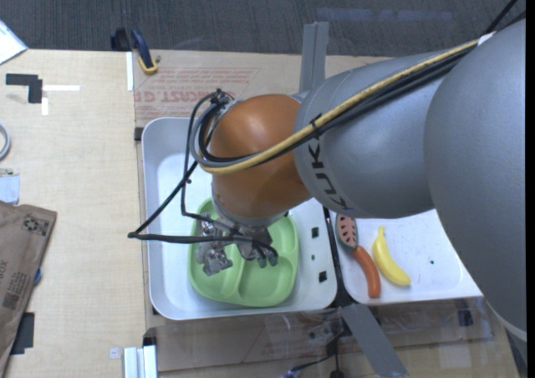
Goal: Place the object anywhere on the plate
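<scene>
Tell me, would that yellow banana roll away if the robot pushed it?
Probably not far. The banana is curved and lies flat on the white bin, so it would likely slide or spin rather than roll. It looks like a smooth plastic toy, so it is probably light, stiff and a bit slippery. Pushed left, it might bump the orange-red toy beside it.

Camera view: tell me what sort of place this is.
Probably a robotics lab test bench: a KUKA arm reaches over two white bins, with a green plate and toy food such as a banana.
</scene>
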Available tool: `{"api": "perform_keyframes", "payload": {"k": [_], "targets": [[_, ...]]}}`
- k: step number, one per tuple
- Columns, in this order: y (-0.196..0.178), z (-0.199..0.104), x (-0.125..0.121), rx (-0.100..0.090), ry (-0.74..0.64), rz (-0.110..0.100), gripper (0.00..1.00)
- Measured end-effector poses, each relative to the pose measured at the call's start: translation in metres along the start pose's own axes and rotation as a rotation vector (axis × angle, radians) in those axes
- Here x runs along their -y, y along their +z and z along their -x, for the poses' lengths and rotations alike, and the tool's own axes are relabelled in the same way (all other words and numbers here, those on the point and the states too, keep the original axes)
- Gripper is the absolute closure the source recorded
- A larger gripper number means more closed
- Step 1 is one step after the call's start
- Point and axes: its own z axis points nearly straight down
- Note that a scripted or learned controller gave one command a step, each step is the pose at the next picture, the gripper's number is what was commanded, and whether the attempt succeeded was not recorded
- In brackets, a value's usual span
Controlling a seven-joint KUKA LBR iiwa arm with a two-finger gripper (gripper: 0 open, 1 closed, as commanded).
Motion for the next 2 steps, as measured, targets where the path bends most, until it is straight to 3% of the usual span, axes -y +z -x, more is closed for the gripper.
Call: {"api": "perform_keyframes", "payload": {"k": [1,2], "targets": [[-0.005,0.139,0.141,0.005,0.129,0.0,1.0],[0.003,0.158,0.081,0.007,-0.11,0.001,1.0]]}}
